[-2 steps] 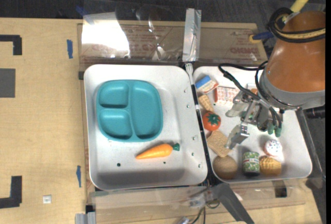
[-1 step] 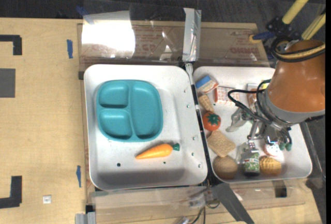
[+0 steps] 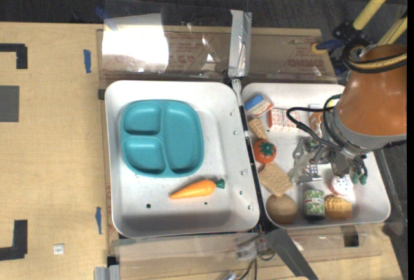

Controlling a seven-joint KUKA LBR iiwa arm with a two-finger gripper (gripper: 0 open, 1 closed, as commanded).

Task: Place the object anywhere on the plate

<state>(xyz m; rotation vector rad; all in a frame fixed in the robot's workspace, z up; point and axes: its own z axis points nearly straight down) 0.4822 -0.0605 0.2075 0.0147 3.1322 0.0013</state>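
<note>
Two white bins are set side by side on the bench [image 3: 52, 143]. A teal plate [image 3: 162, 136] and a toy carrot [image 3: 194, 189] are held in the left bin [image 3: 129, 207], apart. Mixed toy foods are crowded in the right bin [image 3: 378, 198], where the gripper [image 3: 314, 165] is lowered; its state cannot be told.

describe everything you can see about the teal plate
The plate is a teal, rounded-square dish that looks like smooth plastic, divided into three compartments: two smaller ones on the left, one larger on the right. It lies flat in the left bin, toward its upper left. Nothing rests on it; the toy carrot lies just below, apart from it.
</note>
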